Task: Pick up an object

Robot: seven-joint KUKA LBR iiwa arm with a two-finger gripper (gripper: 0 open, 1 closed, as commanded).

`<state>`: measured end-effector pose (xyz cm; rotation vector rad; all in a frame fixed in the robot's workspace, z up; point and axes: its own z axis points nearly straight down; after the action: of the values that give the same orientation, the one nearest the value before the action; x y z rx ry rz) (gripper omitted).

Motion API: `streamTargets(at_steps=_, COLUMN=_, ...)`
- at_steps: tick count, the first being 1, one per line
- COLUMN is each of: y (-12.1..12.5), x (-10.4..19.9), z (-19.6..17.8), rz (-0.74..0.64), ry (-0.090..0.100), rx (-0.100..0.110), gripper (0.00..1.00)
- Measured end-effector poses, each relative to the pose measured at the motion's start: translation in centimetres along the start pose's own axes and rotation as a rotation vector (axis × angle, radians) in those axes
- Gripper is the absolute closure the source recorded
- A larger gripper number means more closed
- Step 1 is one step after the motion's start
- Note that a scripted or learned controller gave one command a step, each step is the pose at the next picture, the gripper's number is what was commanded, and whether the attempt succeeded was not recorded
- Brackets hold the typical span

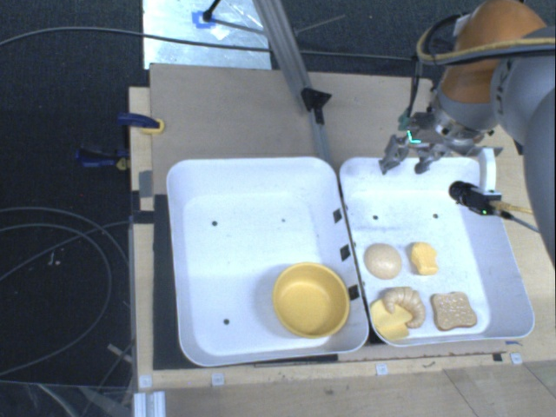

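Observation:
My gripper [407, 162] hangs over the far edge of the right bin [486, 241], its two fingers spread apart with nothing between them. Well below it, in the near half of that bin, lie a pale round bun [382, 261], a small yellow chunk [423, 258], a croissant [405, 305], a yellow wedge [390, 323] and a slice of toast [453, 310]. A yellow bowl [311, 299] rests in the near right corner of the left bin [226, 224].
A grey slanted pole [287, 50] runs from the top down to the gap between the bins. A blue clamp [139, 122] grips the bench's left edge. Cables lie on the dark floor at left.

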<state>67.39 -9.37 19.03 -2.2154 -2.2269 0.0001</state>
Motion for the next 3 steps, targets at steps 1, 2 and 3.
streamTargets(at_steps=1, y=0.1, x=0.0, z=-0.1, rz=0.0, ry=0.0, rx=-0.003, gripper=0.0)
streamTargets(at_steps=2, y=-0.2, x=0.2, z=6.1, rz=0.001, ry=-0.001, rx=0.002, gripper=0.0)
streamTargets(at_steps=3, y=-0.2, x=0.2, z=10.1, rz=0.0, ry=-0.001, rx=0.001, gripper=0.0)
